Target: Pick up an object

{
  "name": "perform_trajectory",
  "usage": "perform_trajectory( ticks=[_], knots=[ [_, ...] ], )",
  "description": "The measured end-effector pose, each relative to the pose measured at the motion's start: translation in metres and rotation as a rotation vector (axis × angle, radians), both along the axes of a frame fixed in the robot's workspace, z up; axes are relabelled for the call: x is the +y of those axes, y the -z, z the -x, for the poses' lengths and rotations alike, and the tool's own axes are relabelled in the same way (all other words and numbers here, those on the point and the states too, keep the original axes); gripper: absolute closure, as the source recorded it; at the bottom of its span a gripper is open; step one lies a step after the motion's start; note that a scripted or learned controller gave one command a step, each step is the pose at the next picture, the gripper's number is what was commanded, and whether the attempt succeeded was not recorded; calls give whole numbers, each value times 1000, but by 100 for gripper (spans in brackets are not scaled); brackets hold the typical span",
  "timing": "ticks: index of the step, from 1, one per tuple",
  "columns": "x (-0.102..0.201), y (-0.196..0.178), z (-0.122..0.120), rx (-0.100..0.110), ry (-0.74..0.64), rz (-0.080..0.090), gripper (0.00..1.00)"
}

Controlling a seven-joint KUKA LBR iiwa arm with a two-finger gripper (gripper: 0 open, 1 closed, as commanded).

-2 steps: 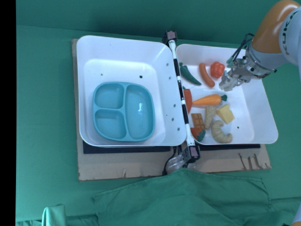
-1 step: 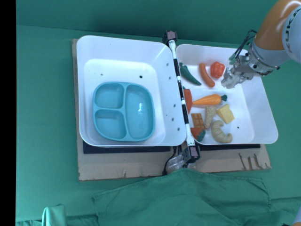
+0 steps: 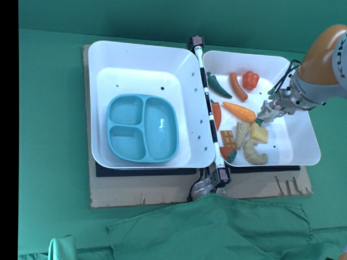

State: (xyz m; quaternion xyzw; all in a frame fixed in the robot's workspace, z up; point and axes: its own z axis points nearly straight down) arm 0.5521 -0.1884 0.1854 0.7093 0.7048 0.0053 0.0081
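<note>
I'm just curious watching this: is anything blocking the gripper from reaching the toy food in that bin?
Nothing visible blocks it. The gripper hangs right over the right bin, between the carrot and the yellow cheese wedge.

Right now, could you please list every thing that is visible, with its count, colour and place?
left bin: 1, white, left half of bench
divided plate: 1, light blue, three compartments, inside left bin
right bin: 1, white, beside left bin
green pepper: 1, right bin, upper left
sausage: 1, orange-red, beside green pepper
red pepper: 1, right bin, top
carrot: 1, orange, right bin, middle
waffle: 1, orange, lower left
cheese: 1, yellow, below gripper
croissant: 1, tan, front of right bin
cloth: green, covering bench
arm: 1, grey and orange, from right
gripper: 1, over right bin beside carrot
</note>
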Motion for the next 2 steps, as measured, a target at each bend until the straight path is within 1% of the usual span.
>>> perform_trajectory(
  ticks=[1, 2],
  knots=[
    [0, -73, 72, 10, 0, 0, 100],
    [1, 2, 14, 14, -4, 0, 100]
  ],
)
